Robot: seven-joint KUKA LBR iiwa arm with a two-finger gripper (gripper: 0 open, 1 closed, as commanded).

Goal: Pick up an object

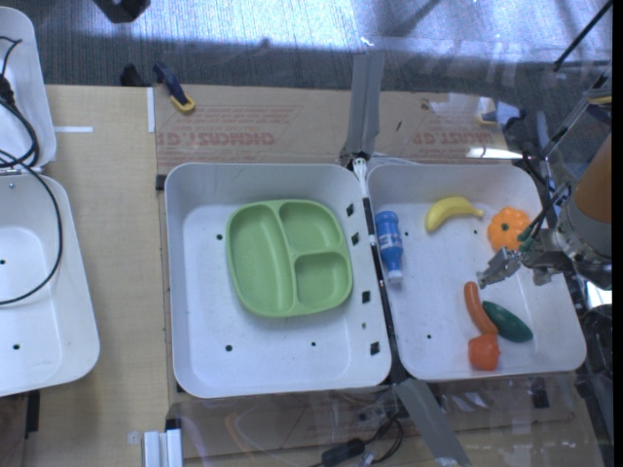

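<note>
2 smooth white bins (185, 290); jaws (514, 261) spread wide above glossy orange carrot (479, 321).

The right white bin (428, 350) was crowded along its right side: an orange pumpkin-shaped toy (507, 228), a dark green oval piece (508, 321) and an orange carrot-like toy (480, 327) (these two touching). Its middle floor lay open between a blue bottle (388, 244) and those toys.
</note>
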